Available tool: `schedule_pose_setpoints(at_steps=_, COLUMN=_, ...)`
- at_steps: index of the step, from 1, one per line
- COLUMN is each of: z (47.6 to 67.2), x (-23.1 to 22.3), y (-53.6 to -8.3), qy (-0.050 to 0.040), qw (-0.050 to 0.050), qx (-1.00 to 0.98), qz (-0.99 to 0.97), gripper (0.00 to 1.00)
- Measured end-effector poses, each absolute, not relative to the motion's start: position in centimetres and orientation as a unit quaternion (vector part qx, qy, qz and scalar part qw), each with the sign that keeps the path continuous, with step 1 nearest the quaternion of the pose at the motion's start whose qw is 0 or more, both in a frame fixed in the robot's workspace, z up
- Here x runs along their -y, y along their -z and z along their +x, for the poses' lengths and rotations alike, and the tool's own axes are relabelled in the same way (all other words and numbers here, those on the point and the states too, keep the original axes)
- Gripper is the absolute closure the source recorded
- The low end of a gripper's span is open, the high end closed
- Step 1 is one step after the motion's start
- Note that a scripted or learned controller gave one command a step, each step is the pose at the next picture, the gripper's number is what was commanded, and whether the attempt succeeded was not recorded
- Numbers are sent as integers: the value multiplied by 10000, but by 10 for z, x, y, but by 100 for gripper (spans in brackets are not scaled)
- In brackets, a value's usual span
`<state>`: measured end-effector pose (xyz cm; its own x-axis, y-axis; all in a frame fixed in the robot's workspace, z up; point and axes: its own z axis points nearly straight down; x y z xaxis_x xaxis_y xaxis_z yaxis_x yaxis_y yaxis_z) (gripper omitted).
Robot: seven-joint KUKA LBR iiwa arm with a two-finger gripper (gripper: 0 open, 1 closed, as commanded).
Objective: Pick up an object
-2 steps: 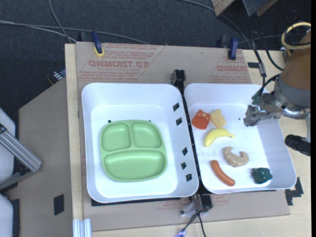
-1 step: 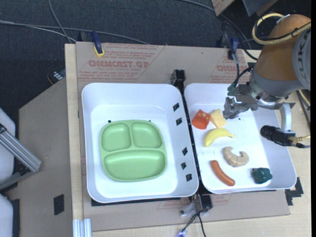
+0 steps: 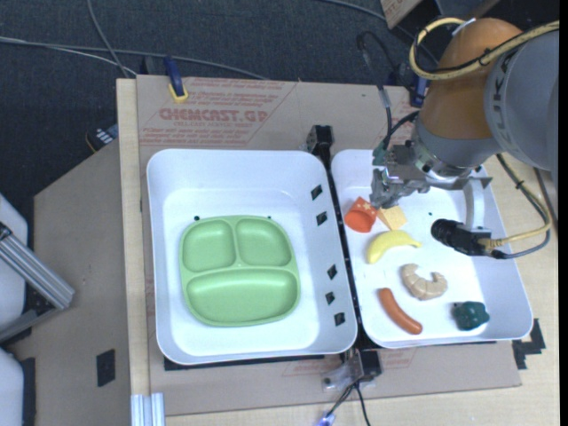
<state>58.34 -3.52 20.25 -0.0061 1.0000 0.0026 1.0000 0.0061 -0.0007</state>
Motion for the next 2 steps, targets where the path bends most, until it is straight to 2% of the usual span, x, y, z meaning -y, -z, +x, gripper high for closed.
schedule_pose_setpoints(at_steps=1, z=605, x=-17, y=-219, qy=13, qw=2, qx=7094, qz=-7048, gripper=100)
schedule_pose_setpoints(at_steps=2, z=625, x=-63, y=-211, qy=6, qw=8, qx=7092, qz=-7050, gripper=100)
